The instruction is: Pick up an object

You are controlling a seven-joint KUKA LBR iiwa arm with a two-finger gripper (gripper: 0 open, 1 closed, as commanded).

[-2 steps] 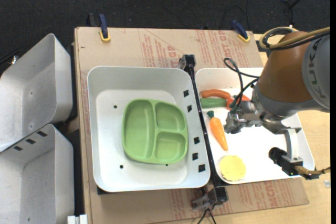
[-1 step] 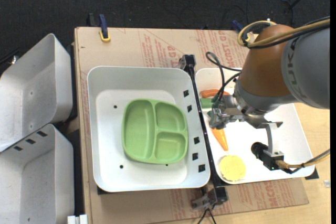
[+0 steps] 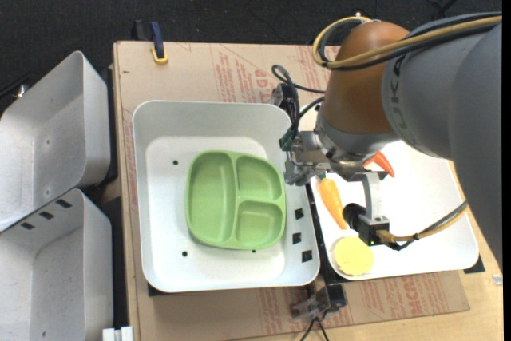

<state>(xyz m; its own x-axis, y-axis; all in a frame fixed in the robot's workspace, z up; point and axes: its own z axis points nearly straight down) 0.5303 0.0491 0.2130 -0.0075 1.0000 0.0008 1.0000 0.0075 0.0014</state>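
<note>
Two candidates in right bin [image 3: 447,251]: orange carrot [image 3: 330,202] lying near bin's left wall, yellow disc [image 3: 352,255] just below it at front-left corner. Another orange piece [image 3: 384,163] pokes out from under wrist. Gripper [image 3: 323,164] sits over carrot's upper end; you cannot tell its opening or whether anything is held, wrist hides it. Advice: centre on carrot's long axis, close across its narrow width. Wall and divider close on left, cable [image 3: 423,231] near disc; open room lies right. Green tray [image 3: 236,199] in left bin [image 3: 160,124], well apart.
</note>
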